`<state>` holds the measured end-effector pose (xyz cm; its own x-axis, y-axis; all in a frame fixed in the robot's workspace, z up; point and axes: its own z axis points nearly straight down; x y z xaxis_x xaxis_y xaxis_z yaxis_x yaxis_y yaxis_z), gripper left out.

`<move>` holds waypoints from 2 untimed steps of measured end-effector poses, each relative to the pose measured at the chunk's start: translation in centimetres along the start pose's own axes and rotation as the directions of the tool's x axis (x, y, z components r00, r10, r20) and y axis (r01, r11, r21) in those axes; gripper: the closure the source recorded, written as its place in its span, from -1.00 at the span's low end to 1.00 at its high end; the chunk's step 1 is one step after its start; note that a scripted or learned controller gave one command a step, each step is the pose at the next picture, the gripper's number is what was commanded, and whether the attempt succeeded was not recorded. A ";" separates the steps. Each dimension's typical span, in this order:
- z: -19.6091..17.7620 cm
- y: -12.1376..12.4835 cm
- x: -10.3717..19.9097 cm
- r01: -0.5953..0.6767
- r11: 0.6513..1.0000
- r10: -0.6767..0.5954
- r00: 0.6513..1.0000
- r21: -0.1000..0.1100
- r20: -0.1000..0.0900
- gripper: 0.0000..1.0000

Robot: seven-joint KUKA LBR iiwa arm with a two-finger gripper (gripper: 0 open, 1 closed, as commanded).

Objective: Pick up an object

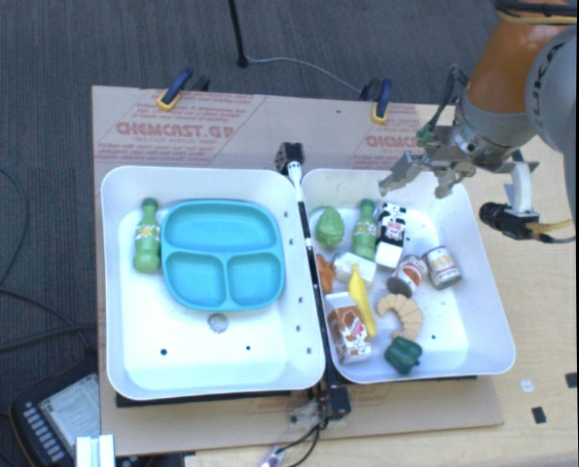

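Note:
My gripper [421,183] hangs over the far edge of the right bin [484,300], open, its two fingers spread with nothing between them. Just below and in front of it lie a black-and-white carton [393,230] and a green bottle [366,228]. Further forward in the same bin are a green round fruit [330,227], two small cans [407,273] [443,266], a yellow banana [360,296], a croissant [399,312], a dark green pepper [403,354] and a printed packet [348,331].
The left bin [133,348] holds a blue divided tray [223,254], a green bottle [148,234] by its left wall and a small grey disc [217,323]. A black clamp [290,156] sits where the bins meet at the back.

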<state>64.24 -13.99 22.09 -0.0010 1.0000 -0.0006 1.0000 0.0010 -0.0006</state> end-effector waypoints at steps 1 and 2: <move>10.6 -0.6 2.0 0.001 1.000 -0.001 1.000 -0.025 0.009 -1.00; 9.4 -0.6 2.0 0.001 1.000 0.000 1.000 -0.026 0.007 1.00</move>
<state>63.67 -11.99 12.69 -0.0015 1.0000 -0.0073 0.9997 0.0017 0.0249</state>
